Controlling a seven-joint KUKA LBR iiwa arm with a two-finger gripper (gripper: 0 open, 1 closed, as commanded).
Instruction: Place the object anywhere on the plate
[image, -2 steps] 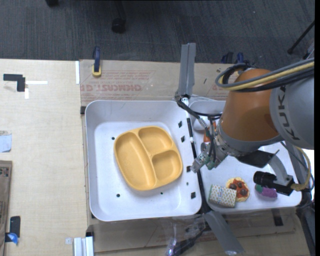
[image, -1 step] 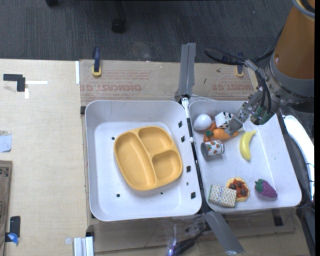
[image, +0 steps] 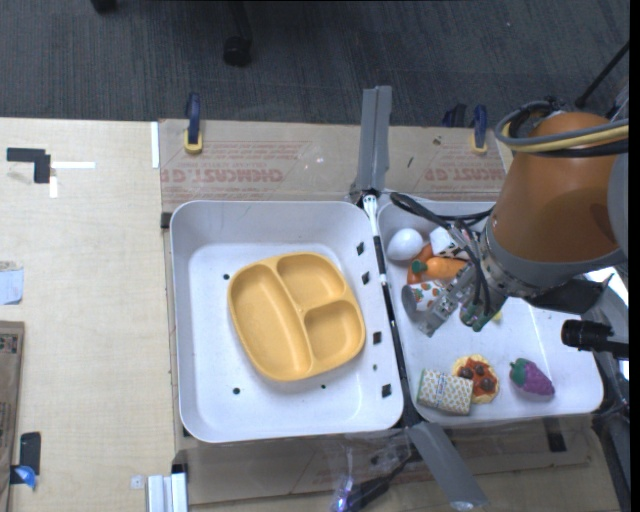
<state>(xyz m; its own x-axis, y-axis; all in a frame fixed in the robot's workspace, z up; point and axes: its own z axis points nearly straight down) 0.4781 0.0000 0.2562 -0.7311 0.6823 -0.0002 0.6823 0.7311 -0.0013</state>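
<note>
**Arm Over the Right Bin, Plate Waiting**

And there it was, the grey arm with its orange band (image: 555, 185) reaching in from the right, and the gripper (image: 468, 305) was down low in the right bin (image: 580, 385), right in among the clutter. Whether the tool was spread wide, pinched narrow or had hold of anything, I could not tell; the wrist bulk and cables covered most of it, and what poked out blurred into the items underneath.

Across the divide, the yellow plate (image: 297, 315) sat in the left bin (image: 200, 300), three compartments, all bare. So on the scoreboard: nothing delivered. By my reading the job was at the pick stage at best, with the lift, the carry across and the drop all left to do.

Which object was the target? Hard call. Just beside the gripper lay a crumpled patterned packet (image: 427, 303), touching or nearly touching the tool, with an orange carrot-like toy (image: 445, 267) and a white egg (image: 405, 243) just behind it. Well clear toward the front edge sat a cracker-like square (image: 445, 391), a small pizza-like piece (image: 477, 376) touching it, and a purple fruit (image: 532, 377).

The arm hid the bin's back right corner, and the packet's shape was hard to make out.
</note>
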